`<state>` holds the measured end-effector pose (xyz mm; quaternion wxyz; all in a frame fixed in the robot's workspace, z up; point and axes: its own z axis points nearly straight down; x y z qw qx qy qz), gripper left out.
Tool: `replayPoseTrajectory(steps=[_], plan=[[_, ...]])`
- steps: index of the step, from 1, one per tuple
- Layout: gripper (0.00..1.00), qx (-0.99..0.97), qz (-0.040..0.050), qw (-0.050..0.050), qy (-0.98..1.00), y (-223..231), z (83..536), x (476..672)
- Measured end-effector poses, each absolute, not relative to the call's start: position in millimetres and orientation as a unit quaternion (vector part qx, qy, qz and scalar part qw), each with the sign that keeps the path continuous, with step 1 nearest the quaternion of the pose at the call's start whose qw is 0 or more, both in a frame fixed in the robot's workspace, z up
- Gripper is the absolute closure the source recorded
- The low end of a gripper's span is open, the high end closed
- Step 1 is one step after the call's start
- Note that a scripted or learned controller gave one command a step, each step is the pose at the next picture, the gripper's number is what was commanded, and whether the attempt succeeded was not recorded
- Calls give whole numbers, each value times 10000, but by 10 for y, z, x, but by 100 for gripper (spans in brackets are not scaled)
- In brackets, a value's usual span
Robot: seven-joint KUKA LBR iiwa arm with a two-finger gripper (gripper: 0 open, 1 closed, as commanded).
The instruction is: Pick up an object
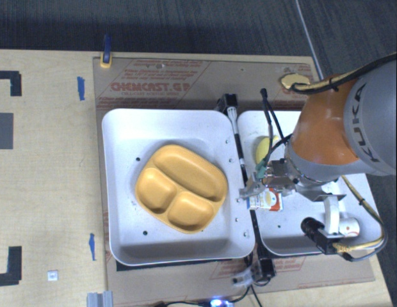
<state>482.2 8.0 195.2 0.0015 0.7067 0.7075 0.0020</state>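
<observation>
The yellow divided tray [180, 187] lies upturned in the left bin [121, 130]: rigid, light, smooth-domed, likely slippery, so best taken at its rim. The gripper [266, 187] hangs over the right bin [365, 200]; its state cannot be told.

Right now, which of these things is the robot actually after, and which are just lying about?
Part of the job:
- gripper
- small orange-and-white carton
- yellow object
- yellow sectioned tray

Just lying about:
- two white bins
- cables
- blue tape marks
</observation>
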Motion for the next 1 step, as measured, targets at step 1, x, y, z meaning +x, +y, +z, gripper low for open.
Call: replayPoseTrajectory(steps=[1], plan=[[100, 7063, 36, 34, 7079, 84, 2055, 4840]])
